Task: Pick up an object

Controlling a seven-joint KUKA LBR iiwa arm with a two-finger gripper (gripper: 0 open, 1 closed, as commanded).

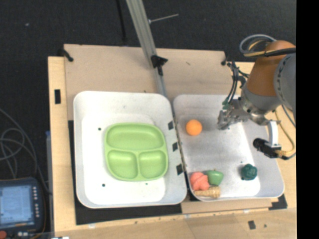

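Note:
In the right bin [227, 151] lie an orange ball [194, 127] near the left wall, a dark green lump [248, 172] at the right, and a pink piece [199, 180], a green piece [215, 177] and a tan piece [211, 192] clustered at the front left corner. My gripper [225, 120] hangs over the back of this bin, to the right of the orange ball and apart from it. Nothing shows between its fingers.
The left bin [89, 133] holds a light green divided tray [135, 151]. A slanted metal pole [144, 34] rises behind the bins. A small screen [17, 203] sits off the bench at the lower left.

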